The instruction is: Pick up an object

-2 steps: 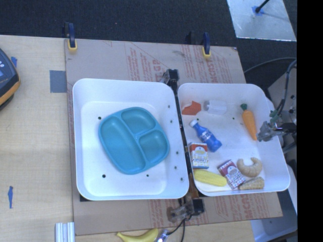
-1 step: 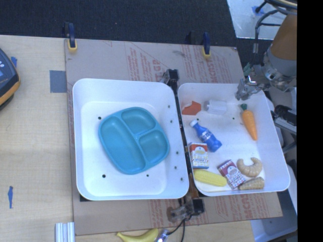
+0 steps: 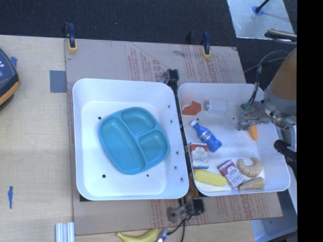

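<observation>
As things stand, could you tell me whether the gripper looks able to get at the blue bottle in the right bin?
Probably yes. The blue bottle lies apart from its neighbours, with bare floor of the right bin between it and the gripper, and nothing lies over it.

An orange carrot-like piece (image 3: 253,132) lies near the right bin's (image 3: 282,185) right wall, in its upper half, mostly upright in the view, its top end tucked under the gripper (image 3: 247,121).
</observation>
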You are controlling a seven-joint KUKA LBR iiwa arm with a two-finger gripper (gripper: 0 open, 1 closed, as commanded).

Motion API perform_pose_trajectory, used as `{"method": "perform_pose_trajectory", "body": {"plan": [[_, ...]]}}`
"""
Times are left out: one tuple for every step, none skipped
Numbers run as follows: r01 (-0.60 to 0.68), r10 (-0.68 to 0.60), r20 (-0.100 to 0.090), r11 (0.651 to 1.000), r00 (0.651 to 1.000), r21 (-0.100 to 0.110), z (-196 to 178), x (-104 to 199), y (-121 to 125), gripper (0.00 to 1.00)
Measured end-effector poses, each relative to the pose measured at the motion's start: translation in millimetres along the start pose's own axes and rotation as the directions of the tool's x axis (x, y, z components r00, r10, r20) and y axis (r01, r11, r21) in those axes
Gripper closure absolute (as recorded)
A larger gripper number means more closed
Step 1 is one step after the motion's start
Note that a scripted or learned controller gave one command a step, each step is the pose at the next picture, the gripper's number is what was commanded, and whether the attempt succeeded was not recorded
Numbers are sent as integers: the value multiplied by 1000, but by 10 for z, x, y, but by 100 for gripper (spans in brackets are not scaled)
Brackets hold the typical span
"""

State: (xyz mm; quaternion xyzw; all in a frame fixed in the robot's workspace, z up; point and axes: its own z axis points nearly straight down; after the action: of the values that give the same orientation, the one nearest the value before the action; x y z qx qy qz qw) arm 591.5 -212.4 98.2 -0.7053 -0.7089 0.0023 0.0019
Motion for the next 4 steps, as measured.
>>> {"method": "perform_pose_trajectory", "body": {"plan": [[-1,1,0,1000,1000,-7,-1042,-1,606,0],[1,-1,-1,1000,1000,-1,-597,657,170,0],[-3,3,0,1000,1000,-5,-1211,-6,643,0],[1,-1,-1,1000,1000,0,-522,956,-3,0]]}}
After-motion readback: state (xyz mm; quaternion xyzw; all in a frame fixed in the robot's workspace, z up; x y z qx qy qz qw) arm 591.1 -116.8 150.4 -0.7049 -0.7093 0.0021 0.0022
